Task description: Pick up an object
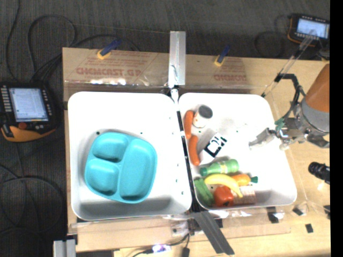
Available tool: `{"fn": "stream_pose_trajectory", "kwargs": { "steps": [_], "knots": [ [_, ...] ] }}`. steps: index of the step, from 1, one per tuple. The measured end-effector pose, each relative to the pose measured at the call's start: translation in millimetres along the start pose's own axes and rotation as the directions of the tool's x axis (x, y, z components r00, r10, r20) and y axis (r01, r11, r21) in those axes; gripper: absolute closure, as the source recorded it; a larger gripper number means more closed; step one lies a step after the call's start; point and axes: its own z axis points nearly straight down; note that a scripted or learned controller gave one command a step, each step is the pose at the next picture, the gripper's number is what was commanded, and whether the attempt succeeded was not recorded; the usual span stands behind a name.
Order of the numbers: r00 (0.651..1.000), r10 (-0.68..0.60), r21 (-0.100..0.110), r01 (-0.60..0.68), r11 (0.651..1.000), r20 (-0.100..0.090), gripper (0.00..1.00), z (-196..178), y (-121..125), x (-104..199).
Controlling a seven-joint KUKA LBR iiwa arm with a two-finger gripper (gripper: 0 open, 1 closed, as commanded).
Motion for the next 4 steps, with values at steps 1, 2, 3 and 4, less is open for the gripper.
{"fn": "stream_pose_trajectory", "kwargs": {
  "steps": [1, 2, 3, 4],
  "knots": [
    [0.996, -0.088, -0.024, 0.089, 0.996, 0.011, 0.00, 86.5, -14.5, 67.3],
    [0.999, 0.042, -0.019, -0.042, 0.999, 0.009, 0.00, 114.3, 37.5, 103.6],
    [0.965, -0.264, -0.008, 0.264, 0.964, 0.006, 0.00, 111.6, -5.3, 76.0],
    [0.964, -0.265, -0.016, 0.265, 0.964, 0.007, 1.00, 102.8, -2.2, 77.1]
  ]
}}
